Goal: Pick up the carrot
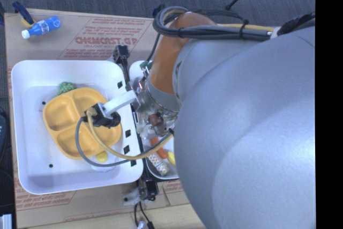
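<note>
An orange piece that looks like the carrot (160,154) lies in the narrow visible strip of the right bin (151,170), just below the gripper. The gripper (154,122) hangs over that bin's left edge, under the orange wrist band, and the arm's big grey body covers most of the bin. A small reddish-brown shape sits right at the gripper, and I cannot tell what it is. The carrot lies partly tucked under the arm.
The left bin (32,179) holds a yellow divided plate (67,120), a green broccoli-like piece (66,87) and a small yellow item (101,156). A yellow item (171,158) and a pale tube-like thing (159,165) lie beside the carrot. A blue bottle (44,26) rests outside the bins on cardboard.
</note>
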Available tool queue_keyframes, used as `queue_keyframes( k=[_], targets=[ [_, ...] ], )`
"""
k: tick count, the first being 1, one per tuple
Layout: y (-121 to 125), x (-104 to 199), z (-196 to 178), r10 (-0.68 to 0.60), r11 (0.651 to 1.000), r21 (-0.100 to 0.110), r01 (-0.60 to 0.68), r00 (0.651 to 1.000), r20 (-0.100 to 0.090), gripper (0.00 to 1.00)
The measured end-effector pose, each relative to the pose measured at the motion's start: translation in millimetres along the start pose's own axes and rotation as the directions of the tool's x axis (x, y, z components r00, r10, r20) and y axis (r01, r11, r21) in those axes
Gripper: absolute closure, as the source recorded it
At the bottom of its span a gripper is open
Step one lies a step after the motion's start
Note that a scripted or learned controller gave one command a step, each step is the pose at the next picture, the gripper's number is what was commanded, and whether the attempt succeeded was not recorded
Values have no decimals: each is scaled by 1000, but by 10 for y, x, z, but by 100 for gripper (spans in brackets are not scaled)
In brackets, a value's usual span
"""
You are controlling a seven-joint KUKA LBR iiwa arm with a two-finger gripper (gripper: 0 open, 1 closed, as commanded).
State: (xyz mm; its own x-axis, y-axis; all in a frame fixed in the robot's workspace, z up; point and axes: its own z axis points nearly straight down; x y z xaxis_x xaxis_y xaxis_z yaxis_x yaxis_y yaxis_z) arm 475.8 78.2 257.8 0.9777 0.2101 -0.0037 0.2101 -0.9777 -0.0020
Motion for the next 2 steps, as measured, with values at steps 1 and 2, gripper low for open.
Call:
queue_keyframes(
  k=[1, 2],
  targets=[
    [464, -96, -230, 6, 1000, 1, -6, 1000, -1, 100],
    [-90, 12, 632, -154, 988, 3, 154, 988, 4, 100]
  ],
)
